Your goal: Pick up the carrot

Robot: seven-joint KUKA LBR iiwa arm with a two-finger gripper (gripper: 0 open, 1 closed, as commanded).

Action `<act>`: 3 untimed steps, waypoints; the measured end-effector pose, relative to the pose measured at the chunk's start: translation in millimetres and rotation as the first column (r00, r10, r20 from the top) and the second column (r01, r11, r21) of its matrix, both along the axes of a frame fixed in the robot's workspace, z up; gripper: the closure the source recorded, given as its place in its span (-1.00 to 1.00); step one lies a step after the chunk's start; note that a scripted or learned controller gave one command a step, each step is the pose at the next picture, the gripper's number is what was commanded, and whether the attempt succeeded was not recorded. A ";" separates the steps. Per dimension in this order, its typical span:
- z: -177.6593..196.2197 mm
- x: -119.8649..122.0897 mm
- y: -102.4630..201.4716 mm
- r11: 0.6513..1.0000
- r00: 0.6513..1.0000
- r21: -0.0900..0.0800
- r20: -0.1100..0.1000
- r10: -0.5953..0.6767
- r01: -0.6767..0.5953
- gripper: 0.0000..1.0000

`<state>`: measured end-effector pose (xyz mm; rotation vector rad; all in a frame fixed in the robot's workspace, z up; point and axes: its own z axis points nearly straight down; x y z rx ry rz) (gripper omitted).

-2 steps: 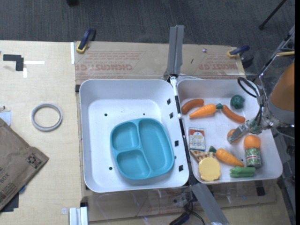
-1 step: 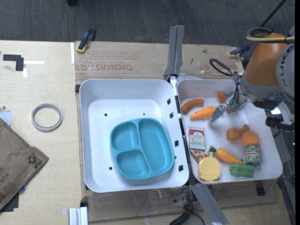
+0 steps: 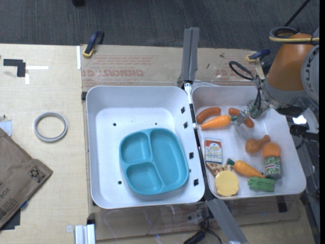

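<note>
Jaws (image 3: 250, 111) hang low over the right bin (image 3: 297, 179), at its far side; we cannot tell whether they are spread. Just left of them the carrot (image 3: 217, 121) lies crosswise, green top toward us; a second carrot (image 3: 247, 169) lies nearer the front.

Orange carrot (image 3: 216, 121), blue tray (image 3: 154, 160)

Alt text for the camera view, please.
The gripper hovers at the leafy end of a carrot in the right bin, among other toy foods including a second carrot. The left bin holds a blue divided plate.
</note>
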<state>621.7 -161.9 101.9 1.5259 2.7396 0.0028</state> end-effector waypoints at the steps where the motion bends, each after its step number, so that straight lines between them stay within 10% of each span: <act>1: -10.4 -70.9 58.3 0.983 0.983 0.001 -0.007 -0.183 0.183 1.00; 2: -7.1 -69.4 49.1 0.981 0.981 -0.009 0.006 -0.193 0.193 -1.00; 3: -10.2 -128.5 2.3 0.979 0.978 0.001 -0.006 -0.206 0.206 -1.00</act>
